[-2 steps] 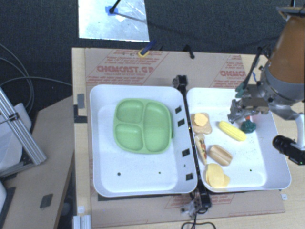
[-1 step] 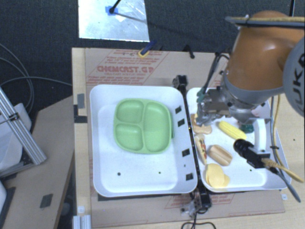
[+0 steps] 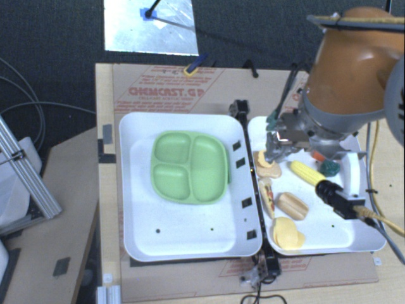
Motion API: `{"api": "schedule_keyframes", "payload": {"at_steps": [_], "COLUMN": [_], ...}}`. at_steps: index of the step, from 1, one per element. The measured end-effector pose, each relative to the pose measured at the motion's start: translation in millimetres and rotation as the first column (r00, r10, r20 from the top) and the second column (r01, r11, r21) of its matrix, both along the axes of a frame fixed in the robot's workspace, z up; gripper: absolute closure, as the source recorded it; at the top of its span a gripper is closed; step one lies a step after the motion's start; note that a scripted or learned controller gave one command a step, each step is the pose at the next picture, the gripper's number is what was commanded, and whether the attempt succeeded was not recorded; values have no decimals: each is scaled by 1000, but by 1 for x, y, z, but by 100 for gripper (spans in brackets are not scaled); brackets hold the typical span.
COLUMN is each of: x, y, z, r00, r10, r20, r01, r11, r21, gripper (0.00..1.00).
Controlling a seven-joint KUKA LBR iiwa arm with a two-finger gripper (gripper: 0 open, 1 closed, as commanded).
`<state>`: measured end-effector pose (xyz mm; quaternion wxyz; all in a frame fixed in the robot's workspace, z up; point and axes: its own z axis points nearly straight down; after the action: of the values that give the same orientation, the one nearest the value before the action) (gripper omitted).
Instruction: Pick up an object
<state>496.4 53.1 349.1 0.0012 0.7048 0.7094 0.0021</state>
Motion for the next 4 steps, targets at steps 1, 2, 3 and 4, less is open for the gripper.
{"api": "schedule_keyframes", "payload": {"at_steps": [1, 2, 3, 4], "x": [-10, -10, -9, -8], "y": [88, 83, 83, 83], "z": [55, 53, 64, 75], "r00": [1000, 1000, 1000, 1000], "r10": [6, -3, 2, 8], "r20": [2, -2, 1, 3], "r01": [-7, 3, -2, -8], "r11": [1000, 1000, 1000, 1000], "r21": [4, 0, 0, 1], "gripper": [100, 0, 100, 100]}}
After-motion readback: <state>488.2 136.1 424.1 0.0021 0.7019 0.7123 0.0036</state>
